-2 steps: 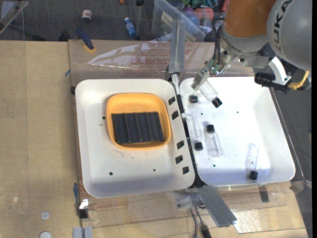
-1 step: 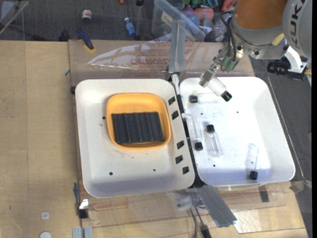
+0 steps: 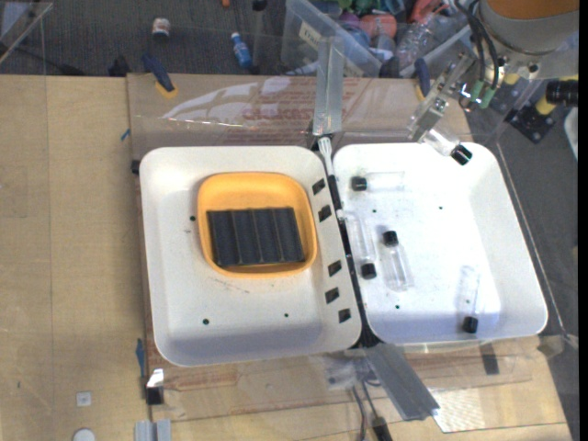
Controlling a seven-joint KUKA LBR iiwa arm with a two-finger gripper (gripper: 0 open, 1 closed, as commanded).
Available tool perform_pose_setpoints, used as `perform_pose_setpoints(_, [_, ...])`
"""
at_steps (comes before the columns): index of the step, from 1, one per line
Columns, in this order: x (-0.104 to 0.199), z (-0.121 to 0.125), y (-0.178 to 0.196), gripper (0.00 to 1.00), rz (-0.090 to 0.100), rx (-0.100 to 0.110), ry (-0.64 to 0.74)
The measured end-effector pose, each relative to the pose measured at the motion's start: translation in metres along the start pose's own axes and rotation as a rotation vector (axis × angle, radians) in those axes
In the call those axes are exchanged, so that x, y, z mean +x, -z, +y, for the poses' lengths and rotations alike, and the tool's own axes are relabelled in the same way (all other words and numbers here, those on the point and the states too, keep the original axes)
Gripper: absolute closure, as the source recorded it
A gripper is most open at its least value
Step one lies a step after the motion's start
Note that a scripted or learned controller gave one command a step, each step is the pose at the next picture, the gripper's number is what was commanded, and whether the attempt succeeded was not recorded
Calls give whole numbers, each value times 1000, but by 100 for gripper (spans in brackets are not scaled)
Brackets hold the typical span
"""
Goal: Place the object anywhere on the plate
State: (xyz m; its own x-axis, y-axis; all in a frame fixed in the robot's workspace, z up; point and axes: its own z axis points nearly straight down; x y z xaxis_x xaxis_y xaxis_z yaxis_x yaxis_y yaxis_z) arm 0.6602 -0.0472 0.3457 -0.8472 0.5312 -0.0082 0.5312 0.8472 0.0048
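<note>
Gripper (image 3: 439, 118) hangs over the right bin's (image 3: 514, 209) back edge w/ a clear tube (image 3: 444, 142), black cap, at its tips; can't tell if it's pinched. Orange plate (image 3: 258, 189) sits in left bin (image 3: 175, 246), dark ridged block (image 3: 256, 236) on it.

A single fixed camera looked down at a slant on the bench (image 3: 55, 246), close enough that the left bin (image 3: 175, 329) and right bin (image 3: 514, 292) spanned most of the frame. The arm (image 3: 528, 3) entered from the upper right.
</note>
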Motion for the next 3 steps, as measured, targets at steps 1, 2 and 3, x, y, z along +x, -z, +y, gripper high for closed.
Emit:
perform_pose_setpoints(1, [-42, -67, 81, 100, -2, 1, 113])
perform_pose_setpoints(2, [-67, -116, 86, 100, -4, 1, 325])
perform_pose_setpoints(3, [-93, -149, 93, 100, -4, 1, 534])
